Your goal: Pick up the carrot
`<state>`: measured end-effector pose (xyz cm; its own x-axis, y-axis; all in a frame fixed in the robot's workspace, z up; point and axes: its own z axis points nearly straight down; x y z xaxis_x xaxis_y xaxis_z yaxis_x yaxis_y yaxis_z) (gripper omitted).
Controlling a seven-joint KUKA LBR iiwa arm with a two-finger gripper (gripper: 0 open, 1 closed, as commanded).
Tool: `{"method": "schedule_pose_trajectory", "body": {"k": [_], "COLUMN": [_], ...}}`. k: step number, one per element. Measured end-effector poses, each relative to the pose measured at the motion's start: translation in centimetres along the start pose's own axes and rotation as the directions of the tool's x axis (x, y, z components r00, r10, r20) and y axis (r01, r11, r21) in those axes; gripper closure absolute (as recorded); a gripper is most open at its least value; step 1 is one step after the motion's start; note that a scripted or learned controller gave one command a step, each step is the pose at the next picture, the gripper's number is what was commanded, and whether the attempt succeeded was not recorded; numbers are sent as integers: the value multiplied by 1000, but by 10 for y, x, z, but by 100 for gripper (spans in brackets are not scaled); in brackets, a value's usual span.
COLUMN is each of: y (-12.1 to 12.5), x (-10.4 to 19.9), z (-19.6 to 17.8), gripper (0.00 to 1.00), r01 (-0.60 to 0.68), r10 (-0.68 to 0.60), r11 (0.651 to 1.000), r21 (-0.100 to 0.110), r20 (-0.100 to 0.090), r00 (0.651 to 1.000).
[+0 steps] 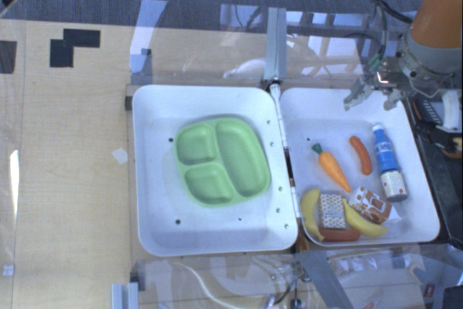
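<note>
The carrot [331, 166], orange with a small green top, lies in the middle of the right bin [311, 112], pointing down and right. My gripper [373, 96] hovers over the bin's far right corner, well above and to the right of the carrot. Its two fingers are spread apart with nothing between them.
Around the carrot lie a red sausage [360, 154], a blue-labelled bottle [387, 161], bananas [362, 221], a small patterned box [333, 210] and a snack packet [371, 205]. The left bin [155, 228] holds a green divided plate [221, 161].
</note>
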<state>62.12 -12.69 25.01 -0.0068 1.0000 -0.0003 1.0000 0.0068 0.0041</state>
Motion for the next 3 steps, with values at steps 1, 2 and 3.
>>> {"method": "schedule_pose_trajectory", "body": {"k": [1,2,3], "y": [-29,-80,-77], "x": [44,35,37], "z": [121,158,146], "gripper": [0,0,100], "r01": [-90,-281,-282], "r10": [90,281,282], "r11": [996,960,959], "r21": [3,1,-3], "r20": [0,0,-3], "r00": [996,960,959]}}
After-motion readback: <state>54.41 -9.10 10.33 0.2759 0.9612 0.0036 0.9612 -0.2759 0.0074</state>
